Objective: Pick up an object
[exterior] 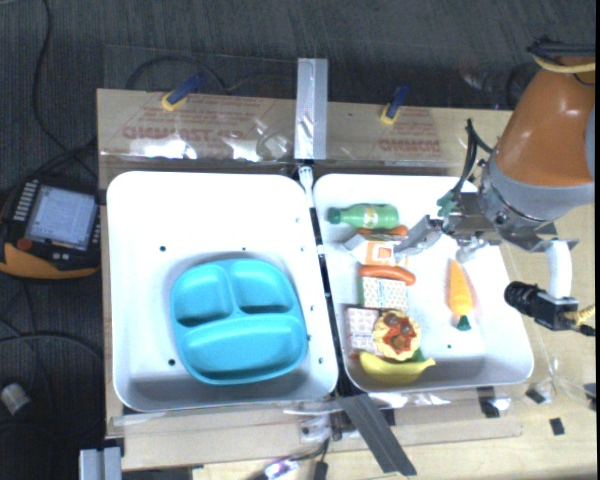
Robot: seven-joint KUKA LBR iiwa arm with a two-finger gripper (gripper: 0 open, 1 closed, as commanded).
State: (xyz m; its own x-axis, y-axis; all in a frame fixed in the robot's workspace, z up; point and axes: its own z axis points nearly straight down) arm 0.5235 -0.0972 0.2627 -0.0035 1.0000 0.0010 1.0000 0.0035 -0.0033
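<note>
The right bin point(500, 353) holds several toy foods. A green bottle point(365, 214) lies at its back left, with a small orange-and-white box point(378, 254) and a red sausage point(390, 275) in front of it. Farther forward are a patterned carton point(383, 293), a pizza slice point(397, 333) and a banana point(395, 368). An orange carrot point(461, 290) lies apart to the right. My gripper point(440, 245) hovers over the bin's back middle, between the bottle and the carrot. It is open with nothing between its fingers.
The left bin point(140, 218) holds a blue divided plate point(240, 318). A raised divider point(318, 268) separates the two bins. The arm's grey and orange body point(545, 158) hangs over the right bin's back right corner. A black fitting point(535, 303) sticks out by the right rim.
</note>
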